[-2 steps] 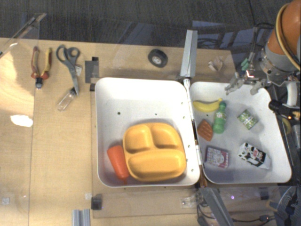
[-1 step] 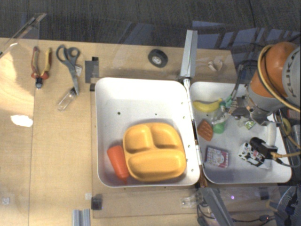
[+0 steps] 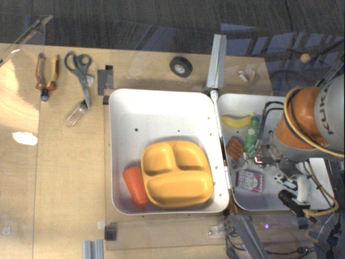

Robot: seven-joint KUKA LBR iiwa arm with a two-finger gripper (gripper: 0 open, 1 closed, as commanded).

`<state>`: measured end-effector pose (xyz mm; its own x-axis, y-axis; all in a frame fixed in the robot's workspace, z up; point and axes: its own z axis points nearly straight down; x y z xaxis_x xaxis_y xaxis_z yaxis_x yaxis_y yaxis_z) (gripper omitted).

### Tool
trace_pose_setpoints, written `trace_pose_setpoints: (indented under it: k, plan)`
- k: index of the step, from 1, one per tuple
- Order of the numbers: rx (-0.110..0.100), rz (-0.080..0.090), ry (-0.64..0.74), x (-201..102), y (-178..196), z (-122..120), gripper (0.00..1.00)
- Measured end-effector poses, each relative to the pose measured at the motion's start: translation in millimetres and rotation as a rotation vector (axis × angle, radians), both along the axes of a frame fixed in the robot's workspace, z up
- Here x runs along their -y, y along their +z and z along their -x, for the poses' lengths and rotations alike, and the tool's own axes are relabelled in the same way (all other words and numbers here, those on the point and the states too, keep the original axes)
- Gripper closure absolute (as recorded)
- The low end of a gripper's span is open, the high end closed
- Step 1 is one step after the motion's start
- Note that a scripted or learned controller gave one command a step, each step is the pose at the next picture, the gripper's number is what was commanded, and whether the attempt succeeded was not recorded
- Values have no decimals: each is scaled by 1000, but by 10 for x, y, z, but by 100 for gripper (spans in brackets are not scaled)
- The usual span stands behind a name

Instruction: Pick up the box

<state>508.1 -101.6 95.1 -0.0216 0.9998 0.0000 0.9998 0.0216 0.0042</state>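
The box (image 3: pixel 249 181) is small and flat with a pink and purple printed face. It lies on the floor of the right bin (image 3: pixel 269 203), near the bin's front left. My gripper (image 3: pixel 259 157) hangs under the grey and orange wrist (image 3: pixel 302 127), just above and slightly behind the box. The gripper is beside a green bottle (image 3: pixel 252 137) and a brown object (image 3: pixel 235 147). The box rests flat on the bin floor.
A yellow banana (image 3: pixel 237 121) lies at the back of the right bin. The left bin (image 3: pixel 161 104) holds a yellow divided tray (image 3: pixel 176 172) and an orange carrot-like piece (image 3: pixel 135 186). Scissors (image 3: pixel 81 72), pliers (image 3: pixel 46 74) and a tape roll (image 3: pixel 181 66) lie on the bench.
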Motion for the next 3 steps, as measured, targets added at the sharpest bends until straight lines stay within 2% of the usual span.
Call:
trace_pose_setpoints:
  k: [1, 2, 3]
  plan:
    - [19, 8, 72, -110, -46, 147, 0]
    - [28, 10, 74, -112, 75, 113, 100]
    - [34, 10, 76, -118, 182, 87, 100]
